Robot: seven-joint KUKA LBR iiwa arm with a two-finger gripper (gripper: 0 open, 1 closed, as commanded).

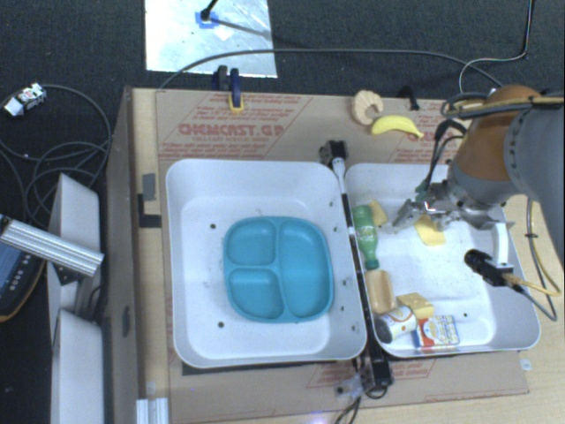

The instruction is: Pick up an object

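Observation:
My gripper [422, 217] hangs low over the upper middle of the right bin [512, 325], and its fingers look open. A yellow block [431, 234] lies just below and right of the fingertips, and I see nothing held between them. A green bottle [363, 234] lies along the bin's left wall, with a small yellow piece [379, 212] beside it, left of the gripper. Toward the front lie a tan roll [380, 291], a yellow wedge [418, 305], a small can [399, 327] and a printed carton [439, 331].
The left bin [190, 237] holds a blue divided plate [276, 267]. A banana [395, 126] and a tan ring-shaped piece [366, 106] lie on the cardboard behind the right bin. The arm enters from the right, above that bin's right side.

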